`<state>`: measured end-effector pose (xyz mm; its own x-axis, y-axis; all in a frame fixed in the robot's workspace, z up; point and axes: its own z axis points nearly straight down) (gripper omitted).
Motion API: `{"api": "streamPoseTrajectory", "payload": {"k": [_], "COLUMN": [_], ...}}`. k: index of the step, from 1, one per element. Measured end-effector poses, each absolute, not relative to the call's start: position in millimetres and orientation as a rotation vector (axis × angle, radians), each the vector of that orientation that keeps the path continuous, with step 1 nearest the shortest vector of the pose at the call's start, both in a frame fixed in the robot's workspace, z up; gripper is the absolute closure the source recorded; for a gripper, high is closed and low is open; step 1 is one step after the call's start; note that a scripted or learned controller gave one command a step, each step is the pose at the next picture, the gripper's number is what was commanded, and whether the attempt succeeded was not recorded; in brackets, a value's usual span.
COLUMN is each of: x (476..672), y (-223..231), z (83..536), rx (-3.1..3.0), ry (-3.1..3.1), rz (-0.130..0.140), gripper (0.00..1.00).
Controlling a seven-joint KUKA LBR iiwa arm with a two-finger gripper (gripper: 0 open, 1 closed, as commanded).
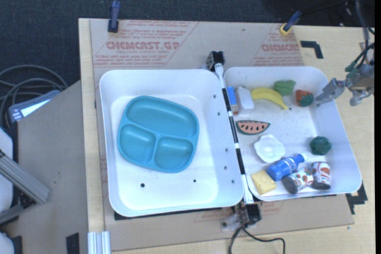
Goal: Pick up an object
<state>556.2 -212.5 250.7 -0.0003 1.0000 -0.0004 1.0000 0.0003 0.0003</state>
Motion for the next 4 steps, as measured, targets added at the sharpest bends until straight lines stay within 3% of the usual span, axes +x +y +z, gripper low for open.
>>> {"api": "streamPoseTrajectory", "payload": {"k": [1,2,3,4], "x": [494.8,562.2,615.6,663.7], "y": [-170.2,-168.3,-207.4,-187.6], "z": [106.1,102.4,84.9,134.1], "rx": [2.224,2.22,2.22,2.216], "ry": [2.223,2.222,2.222,2.222], "rz": [-0.002,0.001,0.0,0.003], "gripper": [0.0,0.0,0.0,0.0]}}
